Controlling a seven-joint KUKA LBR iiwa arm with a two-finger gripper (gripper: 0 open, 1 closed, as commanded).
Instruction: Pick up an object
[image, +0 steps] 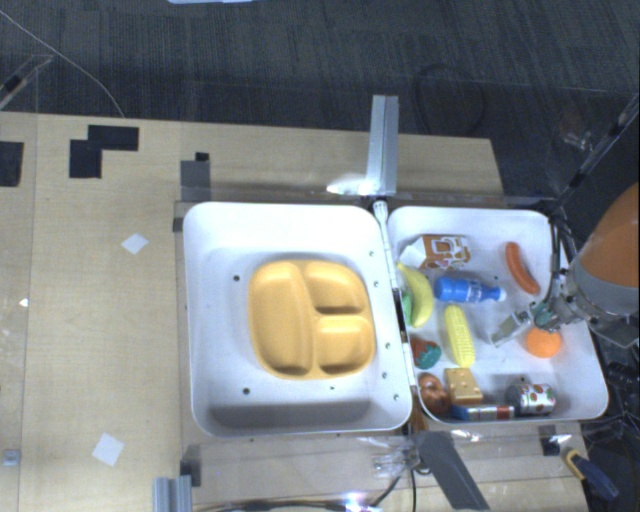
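The right bin (575, 400) holds several small items: a banana (417, 292), a corn cob (459, 335), a blue bottle (465, 291), a red sausage (520, 267), an orange (543, 343), a printed snack packet (444, 249), a cheese wedge (463, 384) and a tin can (533, 397). My gripper (524, 322) reaches in from the right, low over the bin's right side, just left of and above the orange. Its fingers point left toward the corn cob, and nothing shows between them.
The left bin (215, 300) holds a yellow divided tray (306, 317). A metal post (383, 140) stands behind the gap between the bins. The arm's orange band (612, 248) hangs over the right bin's right rim. A teal and orange piece (427, 353) lies by the divider.
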